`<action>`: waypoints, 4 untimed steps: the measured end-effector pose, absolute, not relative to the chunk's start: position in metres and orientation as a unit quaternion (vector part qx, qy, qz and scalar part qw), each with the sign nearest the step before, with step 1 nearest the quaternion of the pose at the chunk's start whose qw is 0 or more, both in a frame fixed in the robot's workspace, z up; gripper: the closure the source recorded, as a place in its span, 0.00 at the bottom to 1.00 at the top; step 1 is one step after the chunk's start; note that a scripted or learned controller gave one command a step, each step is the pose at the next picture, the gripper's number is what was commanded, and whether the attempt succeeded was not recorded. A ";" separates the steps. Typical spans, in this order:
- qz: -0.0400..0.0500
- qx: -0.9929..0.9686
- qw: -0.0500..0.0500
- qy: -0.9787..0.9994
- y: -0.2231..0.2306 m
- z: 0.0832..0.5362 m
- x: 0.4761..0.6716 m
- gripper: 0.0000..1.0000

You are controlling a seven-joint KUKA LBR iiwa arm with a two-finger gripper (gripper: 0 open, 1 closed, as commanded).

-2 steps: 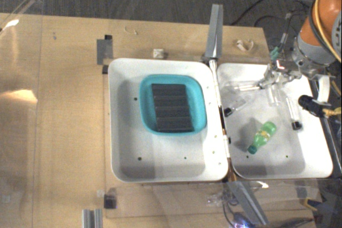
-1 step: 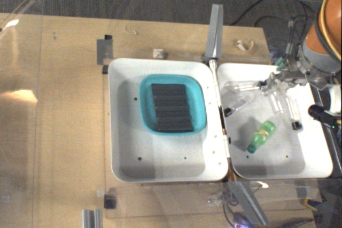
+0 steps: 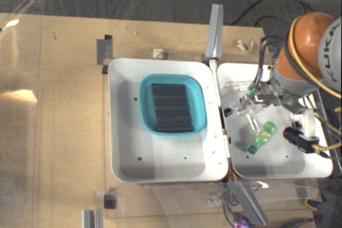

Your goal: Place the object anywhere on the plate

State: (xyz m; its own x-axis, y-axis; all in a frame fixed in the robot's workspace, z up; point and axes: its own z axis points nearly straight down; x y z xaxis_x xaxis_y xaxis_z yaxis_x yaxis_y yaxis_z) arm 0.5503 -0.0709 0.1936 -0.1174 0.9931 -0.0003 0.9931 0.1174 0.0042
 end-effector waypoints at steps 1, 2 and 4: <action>0.004 0.634 0.004 0.773 -0.007 0.188 0.586 1.00; 0.002 0.634 0.002 0.773 -0.007 0.186 0.585 0.00; 0.002 0.697 0.003 0.718 0.005 0.360 0.623 0.00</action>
State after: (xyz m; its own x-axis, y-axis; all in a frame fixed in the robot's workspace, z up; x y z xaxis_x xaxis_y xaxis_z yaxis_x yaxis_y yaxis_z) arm 0.6226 0.0053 0.3604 -0.0297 0.9996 -0.0007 0.9995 0.0297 0.0070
